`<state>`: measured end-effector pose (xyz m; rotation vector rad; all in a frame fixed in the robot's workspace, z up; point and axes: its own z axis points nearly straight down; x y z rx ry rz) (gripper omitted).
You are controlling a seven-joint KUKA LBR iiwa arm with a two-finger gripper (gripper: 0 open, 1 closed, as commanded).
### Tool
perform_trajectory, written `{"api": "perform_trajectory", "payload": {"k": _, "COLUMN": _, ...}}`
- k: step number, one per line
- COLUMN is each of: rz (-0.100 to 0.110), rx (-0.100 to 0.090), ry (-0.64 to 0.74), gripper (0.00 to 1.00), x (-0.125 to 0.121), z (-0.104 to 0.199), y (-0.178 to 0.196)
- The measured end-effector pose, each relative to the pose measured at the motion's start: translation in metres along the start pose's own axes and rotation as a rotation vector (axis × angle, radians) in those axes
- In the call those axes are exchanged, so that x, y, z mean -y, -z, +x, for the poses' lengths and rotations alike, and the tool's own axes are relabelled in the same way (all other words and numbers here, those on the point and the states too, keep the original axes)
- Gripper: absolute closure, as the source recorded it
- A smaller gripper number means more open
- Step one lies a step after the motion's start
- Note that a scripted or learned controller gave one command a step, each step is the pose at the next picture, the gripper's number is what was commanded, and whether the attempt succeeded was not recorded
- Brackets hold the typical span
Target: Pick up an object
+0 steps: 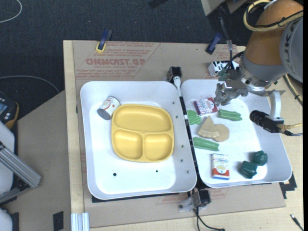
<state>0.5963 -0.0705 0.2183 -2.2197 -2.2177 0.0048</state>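
My gripper hangs over the back of the right bin, just right of a red and white packet. A green pod lies just below and right of the gripper. A tan bread slice sits mid-bin, with a green piece to its left and a long green pod under it. Near the front lie a small red and white box and a dark green pepper. Nothing shows between the fingers.
The left bin holds a yellow divided plate and a small can on its side at the back left. A raised rim divides the two bins. Clamps sit on the cardboard behind.
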Motion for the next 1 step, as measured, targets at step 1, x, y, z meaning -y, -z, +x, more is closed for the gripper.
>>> {"api": "perform_trajectory", "payload": {"k": 1, "rz": -0.010, "rx": 0.002, "ry": 0.003, "gripper": 1.00, "x": -0.0146, "z": 0.0130, "y": 0.0104}}
